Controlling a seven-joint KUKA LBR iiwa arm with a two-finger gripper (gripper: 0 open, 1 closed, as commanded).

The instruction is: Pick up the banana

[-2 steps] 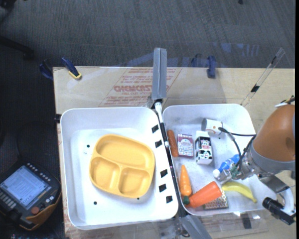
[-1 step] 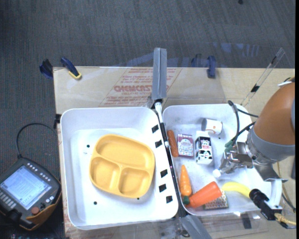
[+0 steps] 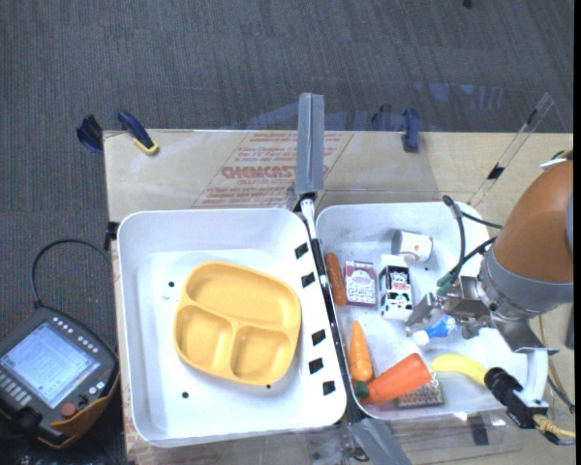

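The banana [image 3: 462, 367] lies untouched on the floor of the right-hand bin [image 3: 368, 216], just on the near side of the gripper [image 3: 446, 314], which hangs above the bin's middle with no fruit between its fingers; whether the jaws are wide or narrow cannot be told from this angle. Nearer the camera and left of the jaws, two carrots [image 3: 399, 377] rest against the bin's front wall, one large and one slim. Level with the jaws and just left sit a small cow-print carton [image 3: 397, 293] and a card box [image 3: 360, 283]; beyond them lies a white cup [image 3: 413, 246]. Well to the left, the other bin holds a yellow divided plate [image 3: 237, 324]. By the look of it, the pick has not begun: descent, closure and lift all remain.
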